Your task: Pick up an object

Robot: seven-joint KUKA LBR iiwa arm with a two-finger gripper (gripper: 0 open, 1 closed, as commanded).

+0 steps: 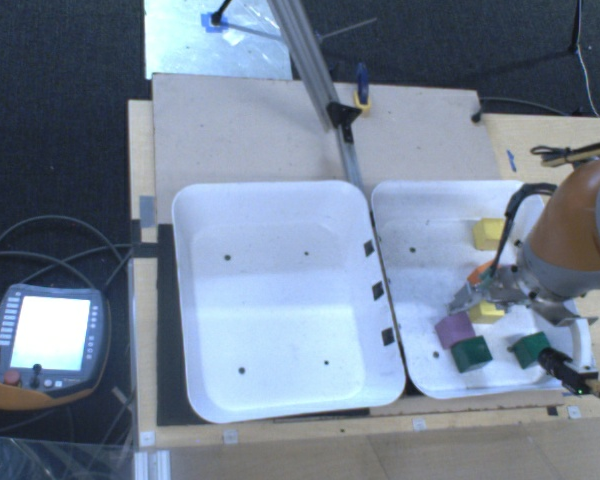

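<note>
Arm point(570, 233) bends down, end effector point(477, 296) low in right bin point(430, 218).

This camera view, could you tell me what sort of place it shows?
Probably a robotics lab grasping cell: a robot arm over two white bins, a teach pendant on the floor, and small coloured blocks.

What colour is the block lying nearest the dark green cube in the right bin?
Purple block, beside the dark green cube; shown in the camera view.

A yellow block point(487, 233) lies by the right bin's point(420, 218) right edge; a purple block point(454, 329) and two dark green blocks point(471, 353) point(530, 348) sit along its front edge.
</note>
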